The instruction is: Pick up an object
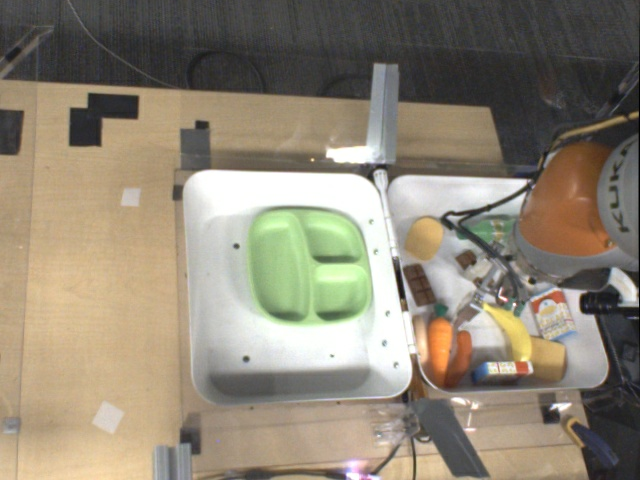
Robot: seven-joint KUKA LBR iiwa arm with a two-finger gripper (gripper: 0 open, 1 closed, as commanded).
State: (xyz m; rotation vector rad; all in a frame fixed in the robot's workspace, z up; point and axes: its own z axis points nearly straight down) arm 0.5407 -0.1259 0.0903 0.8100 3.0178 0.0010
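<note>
Gripper (478, 303) hangs low in right white bin (597, 368), just beside yellow plastic banana (512, 330) and orange carrot (439, 340); finger state unclear. Green divided tray (306, 264) sits in left bin (215, 268).

green divided tray (305, 265), left bin (215, 278)

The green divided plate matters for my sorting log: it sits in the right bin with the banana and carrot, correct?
Not quite. The camera view shows the green divided plate alone in the left bin. The banana and carrot lie in the right bin.
</note>
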